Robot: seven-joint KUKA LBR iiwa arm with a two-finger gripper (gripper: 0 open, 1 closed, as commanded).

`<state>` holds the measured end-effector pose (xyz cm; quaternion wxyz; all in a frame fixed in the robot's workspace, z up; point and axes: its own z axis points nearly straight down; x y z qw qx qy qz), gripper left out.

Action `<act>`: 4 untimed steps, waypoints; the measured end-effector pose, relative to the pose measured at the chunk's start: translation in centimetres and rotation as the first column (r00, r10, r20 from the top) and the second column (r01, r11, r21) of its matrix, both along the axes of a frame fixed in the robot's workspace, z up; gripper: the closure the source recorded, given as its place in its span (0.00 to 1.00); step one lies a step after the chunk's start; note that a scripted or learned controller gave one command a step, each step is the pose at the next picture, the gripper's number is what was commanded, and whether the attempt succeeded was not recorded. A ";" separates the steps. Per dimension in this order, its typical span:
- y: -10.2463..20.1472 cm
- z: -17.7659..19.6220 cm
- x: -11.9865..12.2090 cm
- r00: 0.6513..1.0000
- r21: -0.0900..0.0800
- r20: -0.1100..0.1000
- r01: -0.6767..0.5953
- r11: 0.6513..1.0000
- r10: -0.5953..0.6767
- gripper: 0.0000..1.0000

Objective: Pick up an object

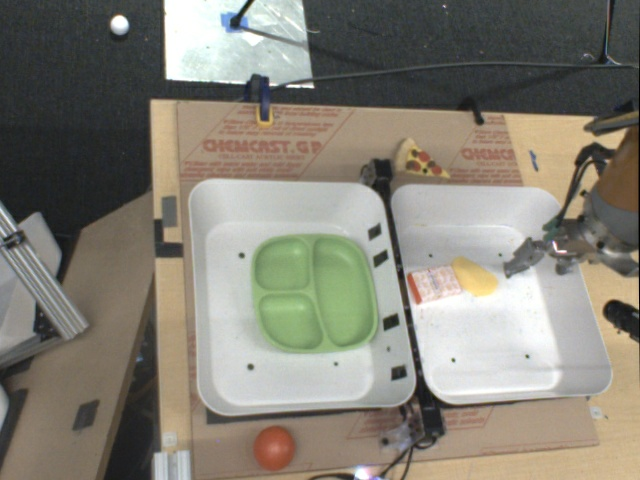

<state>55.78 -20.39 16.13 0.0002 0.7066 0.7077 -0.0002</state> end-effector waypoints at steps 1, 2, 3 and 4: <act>0.4 -4.1 0.2 1.000 0.000 0.001 0.000 1.000 0.000 0.00; 0.4 -7.7 0.3 1.000 0.001 0.001 0.001 1.000 -0.001 0.00; 0.4 -6.4 0.5 1.000 0.000 0.006 -0.001 1.000 0.001 1.00; 0.2 -2.0 0.3 1.000 -0.001 0.005 -0.002 1.000 0.002 1.00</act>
